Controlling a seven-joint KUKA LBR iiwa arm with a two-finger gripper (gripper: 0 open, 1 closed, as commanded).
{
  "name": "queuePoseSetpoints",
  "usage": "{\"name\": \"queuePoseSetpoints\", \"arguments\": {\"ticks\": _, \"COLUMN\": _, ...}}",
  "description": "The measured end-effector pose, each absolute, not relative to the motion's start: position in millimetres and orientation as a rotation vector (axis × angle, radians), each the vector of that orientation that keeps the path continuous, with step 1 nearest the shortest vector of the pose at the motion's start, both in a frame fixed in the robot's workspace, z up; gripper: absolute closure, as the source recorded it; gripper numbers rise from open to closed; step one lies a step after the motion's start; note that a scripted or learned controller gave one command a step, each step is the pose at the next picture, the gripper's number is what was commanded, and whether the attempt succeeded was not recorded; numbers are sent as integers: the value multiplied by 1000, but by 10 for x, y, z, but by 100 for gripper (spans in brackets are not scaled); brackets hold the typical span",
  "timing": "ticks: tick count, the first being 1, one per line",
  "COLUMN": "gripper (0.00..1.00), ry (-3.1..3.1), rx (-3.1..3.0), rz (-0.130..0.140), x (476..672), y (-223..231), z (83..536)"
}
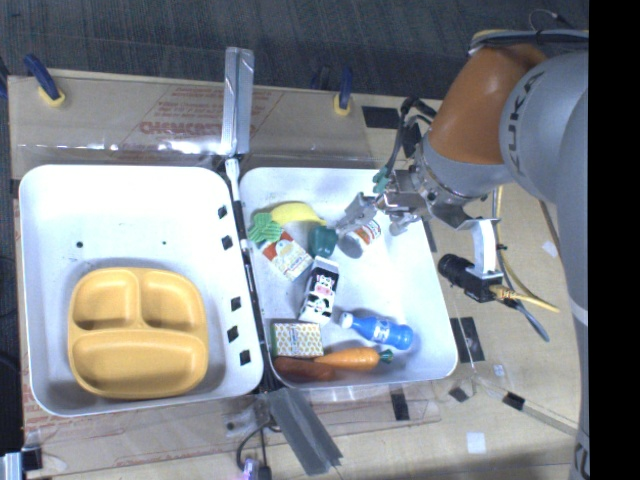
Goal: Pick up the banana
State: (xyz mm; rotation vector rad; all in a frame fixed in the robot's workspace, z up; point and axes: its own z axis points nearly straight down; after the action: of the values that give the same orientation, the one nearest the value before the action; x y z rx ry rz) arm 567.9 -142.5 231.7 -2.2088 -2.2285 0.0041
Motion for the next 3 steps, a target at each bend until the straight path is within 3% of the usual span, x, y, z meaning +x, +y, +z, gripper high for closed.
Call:
{"name": "queuePoseSetpoints", "arguments": {"ticks": 1, "gripper": 0, "ry": -2380, "rx": -2049, "rz": 2, "x": 6485, "y": -1312, "z": 1515}}
{"name": "queuePoseSetpoints", "arguments": {"ticks": 2, "gripper": 0, "ry": -2199, "rx": -2244, "rz": 2, "x": 6444, "y": -1703, "z": 1777}}
{"name": "queuePoseSetpoints", "arguments": {"ticks": 3, "gripper": 0, "ry": -2625, "rx": -1729, "rz": 0, "x": 6561, "y": -1266, "z": 1037}}
